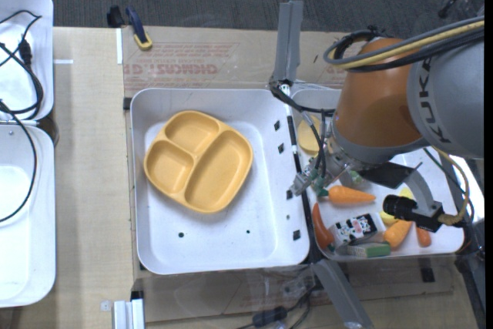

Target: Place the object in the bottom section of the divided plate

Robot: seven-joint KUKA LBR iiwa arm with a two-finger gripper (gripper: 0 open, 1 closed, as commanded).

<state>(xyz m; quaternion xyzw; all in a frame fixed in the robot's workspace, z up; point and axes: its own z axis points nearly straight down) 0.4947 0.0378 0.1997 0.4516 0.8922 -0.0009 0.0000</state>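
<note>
The yellow divided plate (199, 159) lies in the left bin (154, 235), with two small sections toward its upper left and one large section at its lower right; all sections hold nothing. My gripper (314, 179) is down in the right bin (451, 243), close to that bin's left wall and just left of an orange toy carrot (351, 196). The orange wrist band (377, 100) hides most of what lies under the gripper. Whether anything is held cannot be made out.
The right bin holds several small toys: a red piece (319, 224), a black-and-white box (356, 227), a green piece (371, 249), an orange piece (397, 231) and a pale yellow item (308, 136). A ridge (293, 158) divides the bins. Cables (23, 73) lie far left.
</note>
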